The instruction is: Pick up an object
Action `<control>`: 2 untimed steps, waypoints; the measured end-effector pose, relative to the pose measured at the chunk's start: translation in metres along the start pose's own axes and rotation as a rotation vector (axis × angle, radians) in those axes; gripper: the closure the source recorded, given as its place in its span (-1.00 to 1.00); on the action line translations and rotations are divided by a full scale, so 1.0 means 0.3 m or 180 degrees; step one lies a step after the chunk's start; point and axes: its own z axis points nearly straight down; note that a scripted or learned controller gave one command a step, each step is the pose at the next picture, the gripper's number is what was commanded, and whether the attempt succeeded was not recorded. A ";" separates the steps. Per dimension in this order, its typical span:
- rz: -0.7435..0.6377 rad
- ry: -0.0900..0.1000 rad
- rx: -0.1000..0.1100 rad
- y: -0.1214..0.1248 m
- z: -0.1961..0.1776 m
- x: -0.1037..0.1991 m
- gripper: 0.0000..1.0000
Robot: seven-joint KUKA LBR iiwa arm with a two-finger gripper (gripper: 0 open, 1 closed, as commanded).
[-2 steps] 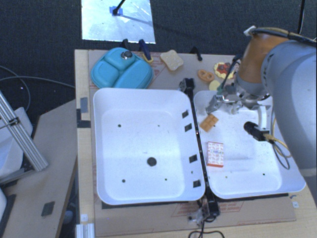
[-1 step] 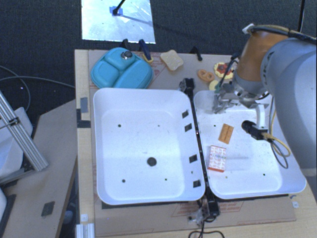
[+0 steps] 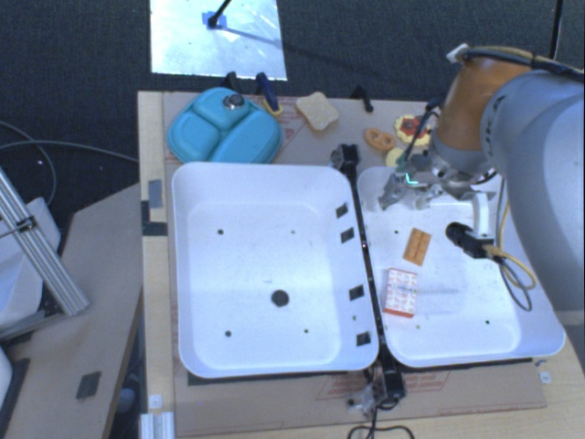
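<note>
Here, nearest the camera, a small red-and-white packet is lying flat in the right bin, its long axis running roughly front to back. Just beyond it an orange block is lying on the same floor, tilted slightly, also pointing toward the far wall. Farther back, the gripper is hovering over the bin's far left corner, and whether it is open or gripping anything cannot be told. Judging from this, both pieces are sitting nearward of the gripper, the orange one closer.
</note>
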 end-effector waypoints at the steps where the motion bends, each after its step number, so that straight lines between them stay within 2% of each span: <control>1: 0.0042 -0.0001 0.0025 -0.163 -0.046 -0.182 -1.00; 2: 0.0005 -0.0001 0.0007 -0.179 0.039 -0.012 -1.00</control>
